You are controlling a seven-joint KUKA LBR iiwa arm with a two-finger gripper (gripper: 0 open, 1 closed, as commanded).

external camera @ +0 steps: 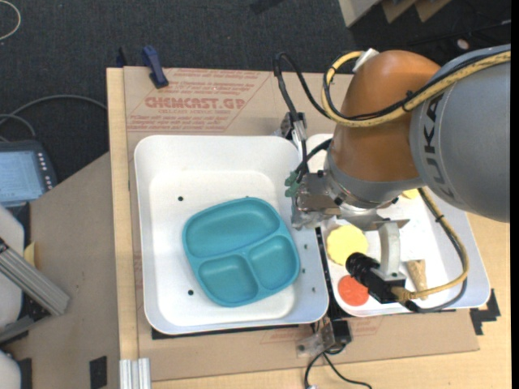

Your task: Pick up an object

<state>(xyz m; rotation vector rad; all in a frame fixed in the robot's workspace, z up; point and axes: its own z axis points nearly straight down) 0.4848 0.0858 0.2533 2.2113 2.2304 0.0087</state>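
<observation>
Two bins inspected. The left bin [162, 185] holds a teal tray [240, 250], lying flat. The right bin [434, 258] holds a yellow disc [345, 240], an orange disc [350, 292] just in front of it, and a tan block [416, 274] nearby. The gripper [340, 213] hangs over this bin's left side; whether it is open or closed cannot be told.

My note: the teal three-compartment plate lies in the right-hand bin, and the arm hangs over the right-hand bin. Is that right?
No. The camera view shows the teal plate in the left-hand bin, not the right-hand one. The arm does hang over the right-hand bin.
</observation>
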